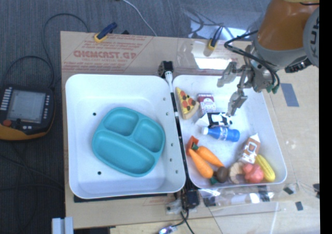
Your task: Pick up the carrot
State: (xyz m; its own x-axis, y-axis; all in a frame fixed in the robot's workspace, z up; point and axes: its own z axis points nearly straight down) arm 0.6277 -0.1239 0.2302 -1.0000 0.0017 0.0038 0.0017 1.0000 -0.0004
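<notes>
Gripper (232,91) fingers spread apart, nothing between them, above right bin (273,124) far end. Carrot (209,155), smooth tapered orange, well below-left of gripper, seemingly crowded by neighbouring toys.

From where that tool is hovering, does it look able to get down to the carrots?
Probably yes. The tool hangs open over the right bin's far end, and the carrots lie uncovered near its front, nothing on top. The mushroom touching their tips crowds a grasp.

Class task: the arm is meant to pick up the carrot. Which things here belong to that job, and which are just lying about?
Job: carrot, gripper, right bin.

Lying about: teal tray, pizza slice, blue bottle, small carton, banana, left bin.
</notes>
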